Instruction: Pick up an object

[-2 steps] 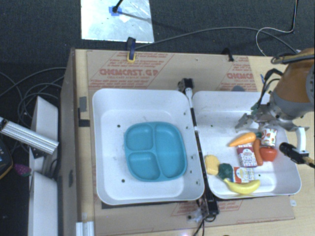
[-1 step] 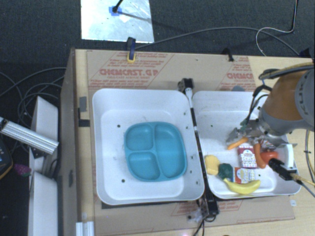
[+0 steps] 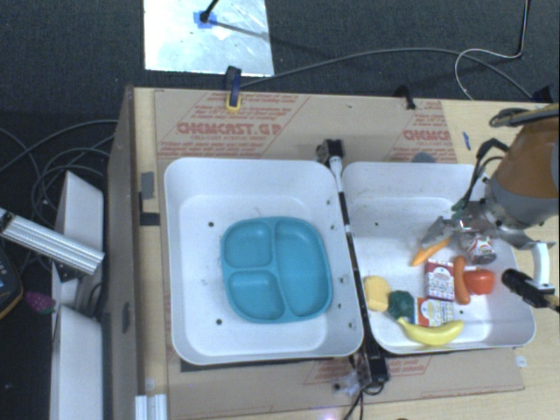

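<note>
pincer (image 3: 440, 232) low in the right bin (image 3: 385, 191), fingers spread wide just above an orange carrot (image 3: 428, 253), nothing between them. nearby: red carton (image 3: 438, 280), tomato (image 3: 479, 280), banana (image 3: 430, 332). left bin (image 3: 188, 191) holds a blue divided plate (image 3: 276, 268).

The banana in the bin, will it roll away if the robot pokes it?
Probably not. The banana is curved and lies flat, so it would likely slide or spin instead. It looks smooth, maybe slippery for the gripper. It touches the red-and-white carton, which might get nudged too.
</note>
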Controlling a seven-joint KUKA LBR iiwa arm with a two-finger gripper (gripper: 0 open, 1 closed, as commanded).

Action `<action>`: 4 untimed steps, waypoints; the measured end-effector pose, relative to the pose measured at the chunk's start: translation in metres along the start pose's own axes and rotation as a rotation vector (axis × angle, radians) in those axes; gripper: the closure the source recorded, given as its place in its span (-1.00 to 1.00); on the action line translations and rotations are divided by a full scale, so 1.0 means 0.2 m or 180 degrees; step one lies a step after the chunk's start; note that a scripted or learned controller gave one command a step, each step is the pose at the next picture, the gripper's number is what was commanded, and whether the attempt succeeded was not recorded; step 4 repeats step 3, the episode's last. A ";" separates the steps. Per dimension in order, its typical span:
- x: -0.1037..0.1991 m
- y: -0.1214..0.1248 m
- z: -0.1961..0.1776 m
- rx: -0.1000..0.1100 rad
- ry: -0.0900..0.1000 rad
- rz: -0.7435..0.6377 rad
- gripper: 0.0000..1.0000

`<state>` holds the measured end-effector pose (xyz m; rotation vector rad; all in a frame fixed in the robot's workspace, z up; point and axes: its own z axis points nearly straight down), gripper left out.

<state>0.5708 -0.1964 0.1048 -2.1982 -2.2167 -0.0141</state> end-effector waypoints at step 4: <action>0.46 0.35 0.11 -0.0030 -0.0061 0.0013 1.00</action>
